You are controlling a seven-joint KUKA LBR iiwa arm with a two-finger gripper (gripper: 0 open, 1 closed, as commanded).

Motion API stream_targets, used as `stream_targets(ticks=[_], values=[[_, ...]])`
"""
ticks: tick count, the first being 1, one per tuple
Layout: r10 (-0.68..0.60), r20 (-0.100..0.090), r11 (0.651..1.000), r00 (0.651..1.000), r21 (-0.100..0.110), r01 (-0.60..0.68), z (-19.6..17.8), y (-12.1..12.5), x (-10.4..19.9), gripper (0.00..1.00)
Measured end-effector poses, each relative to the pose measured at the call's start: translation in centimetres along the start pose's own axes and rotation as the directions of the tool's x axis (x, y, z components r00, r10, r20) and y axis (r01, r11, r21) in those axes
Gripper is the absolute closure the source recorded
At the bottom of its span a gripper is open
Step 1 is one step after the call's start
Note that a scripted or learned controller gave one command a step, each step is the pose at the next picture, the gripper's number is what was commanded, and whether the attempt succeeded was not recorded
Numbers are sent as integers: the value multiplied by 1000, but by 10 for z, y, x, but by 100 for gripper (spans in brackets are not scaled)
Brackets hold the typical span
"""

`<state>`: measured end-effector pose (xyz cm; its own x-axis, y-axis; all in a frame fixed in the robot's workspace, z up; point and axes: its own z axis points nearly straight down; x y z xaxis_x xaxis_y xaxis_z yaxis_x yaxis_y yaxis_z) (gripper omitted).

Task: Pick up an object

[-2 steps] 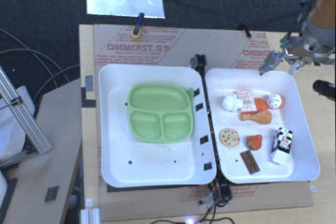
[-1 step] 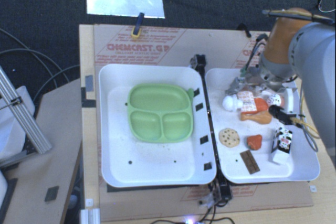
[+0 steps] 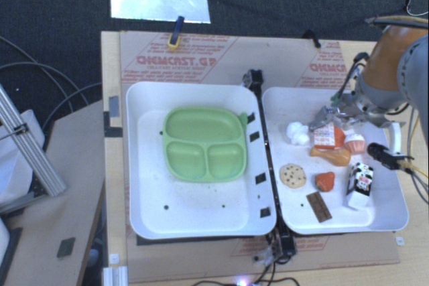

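The right bin holds several small things. My gripper hangs low over its far half, just above an orange and white carton. Left of the carton lies a white lumpy ball. A pinkish piece sits on the carton's right and an orange wedge below it. Nearer the front are a round cookie, a red lump, a brown bar and a small black and white milk carton. Nothing shows held in the gripper.
The left bin bears a green divided plate. A black clip ridge runs between the two bins. The arm's grey body with its orange band leans in over the right bin's far right corner. Cables trail at the right edge.
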<state>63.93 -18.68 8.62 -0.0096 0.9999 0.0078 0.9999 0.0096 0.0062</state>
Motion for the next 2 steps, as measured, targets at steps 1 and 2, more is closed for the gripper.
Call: stream_targets(ticks=[1,2], values=[[4,9,1000,1000,-1,-4,-11,-1,-7,100],[1,6,1000,1000,-1,-1,-96,-31,58,100]])
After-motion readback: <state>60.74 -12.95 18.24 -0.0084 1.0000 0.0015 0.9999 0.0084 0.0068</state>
